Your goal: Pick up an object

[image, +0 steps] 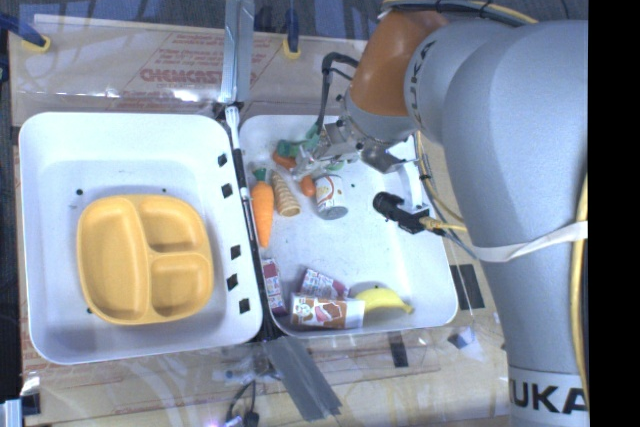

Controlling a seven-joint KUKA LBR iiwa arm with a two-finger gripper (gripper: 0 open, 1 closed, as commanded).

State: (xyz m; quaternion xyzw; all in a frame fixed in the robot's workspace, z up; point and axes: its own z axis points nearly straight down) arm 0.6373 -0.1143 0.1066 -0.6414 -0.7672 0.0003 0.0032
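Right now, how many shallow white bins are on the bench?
2. The left white bin holds a yellow compartment tray; the right white bin holds an orange carrot and other clutter, under the gripper.

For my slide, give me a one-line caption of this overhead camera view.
KUKA arm's gripper lowered among toy foods in the right bin; yellow divided tray in the left bin.
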